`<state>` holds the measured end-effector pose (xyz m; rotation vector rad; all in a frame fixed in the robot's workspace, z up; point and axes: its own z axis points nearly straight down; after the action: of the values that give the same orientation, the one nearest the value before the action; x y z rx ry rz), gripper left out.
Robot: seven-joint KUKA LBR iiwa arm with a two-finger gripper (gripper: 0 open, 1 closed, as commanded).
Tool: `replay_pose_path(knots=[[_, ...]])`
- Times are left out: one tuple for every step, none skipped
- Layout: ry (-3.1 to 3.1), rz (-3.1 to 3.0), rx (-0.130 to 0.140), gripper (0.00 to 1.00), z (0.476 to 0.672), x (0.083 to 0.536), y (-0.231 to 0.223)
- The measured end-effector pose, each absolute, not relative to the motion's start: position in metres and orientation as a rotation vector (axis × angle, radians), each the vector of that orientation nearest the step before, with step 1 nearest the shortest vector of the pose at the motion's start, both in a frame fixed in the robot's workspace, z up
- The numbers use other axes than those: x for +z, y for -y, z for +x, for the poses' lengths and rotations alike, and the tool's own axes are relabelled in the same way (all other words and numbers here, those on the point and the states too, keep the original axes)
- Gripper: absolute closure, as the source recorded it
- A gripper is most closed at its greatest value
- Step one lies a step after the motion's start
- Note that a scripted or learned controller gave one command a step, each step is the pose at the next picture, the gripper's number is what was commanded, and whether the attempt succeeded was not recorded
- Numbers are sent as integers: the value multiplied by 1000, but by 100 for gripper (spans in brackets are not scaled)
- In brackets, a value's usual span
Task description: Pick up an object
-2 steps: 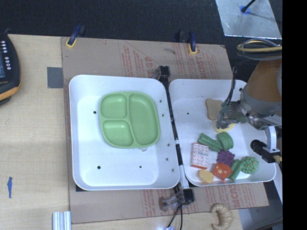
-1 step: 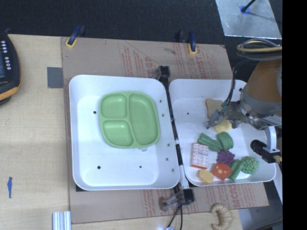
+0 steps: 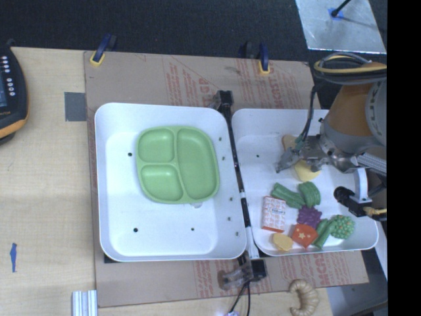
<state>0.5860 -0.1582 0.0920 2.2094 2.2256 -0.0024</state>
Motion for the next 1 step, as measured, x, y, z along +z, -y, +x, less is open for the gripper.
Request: replay_pose_path(knots=[[-2229, 2221, -7, 0, 545, 91, 155]])
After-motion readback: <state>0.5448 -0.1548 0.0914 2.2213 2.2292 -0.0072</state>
